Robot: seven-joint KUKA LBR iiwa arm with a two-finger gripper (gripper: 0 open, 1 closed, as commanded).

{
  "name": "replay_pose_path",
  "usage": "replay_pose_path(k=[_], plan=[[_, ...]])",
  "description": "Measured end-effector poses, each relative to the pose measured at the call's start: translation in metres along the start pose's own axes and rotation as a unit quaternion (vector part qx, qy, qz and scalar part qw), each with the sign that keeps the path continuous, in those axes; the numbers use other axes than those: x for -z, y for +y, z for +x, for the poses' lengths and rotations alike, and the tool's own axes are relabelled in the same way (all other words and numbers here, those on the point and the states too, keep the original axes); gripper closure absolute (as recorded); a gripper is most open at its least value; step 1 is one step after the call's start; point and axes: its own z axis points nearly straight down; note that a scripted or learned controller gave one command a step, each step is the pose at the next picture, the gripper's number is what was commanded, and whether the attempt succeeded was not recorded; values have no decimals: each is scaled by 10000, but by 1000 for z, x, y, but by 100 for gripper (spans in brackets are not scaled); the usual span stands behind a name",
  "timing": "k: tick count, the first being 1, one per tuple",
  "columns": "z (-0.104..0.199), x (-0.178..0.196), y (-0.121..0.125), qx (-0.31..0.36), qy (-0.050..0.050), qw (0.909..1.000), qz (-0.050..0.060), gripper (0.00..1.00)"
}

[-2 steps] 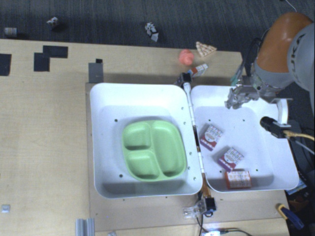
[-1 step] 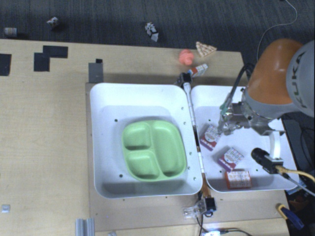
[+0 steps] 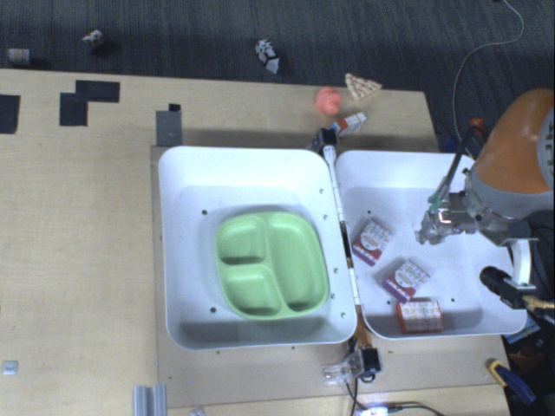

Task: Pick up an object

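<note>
From here I see the gripper (image 3: pixel 436 224) hanging over the right bin (image 3: pixel 381 176), how far its jaws are spread too small for me to tell, above and right of three small red-and-white packets (image 3: pixel 372 240) (image 3: pixel 406 278) (image 3: pixel 420 315), while the left bin (image 3: pixel 186 232) holds a green divided tray (image 3: pixel 270 263).

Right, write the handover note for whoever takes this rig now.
Gripper: over the right bin, near its right side, above the bin floor; nothing seen between its fingers.
Right bin holds three small red-and-white packets: one left of centre, one below it, one near the front wall.
Left bin holds a green divided tray.
Done: no pick yet; all packets lie in the bin.
Left: lower onto a packet, grasp, lift. The upper packet looks nearest the gripper.
</note>
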Motion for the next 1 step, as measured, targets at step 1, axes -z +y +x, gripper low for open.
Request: replay_pose_path(k=[1], plan=[[-77, 18, -1, 1, -6, 10000, -13, 100]])
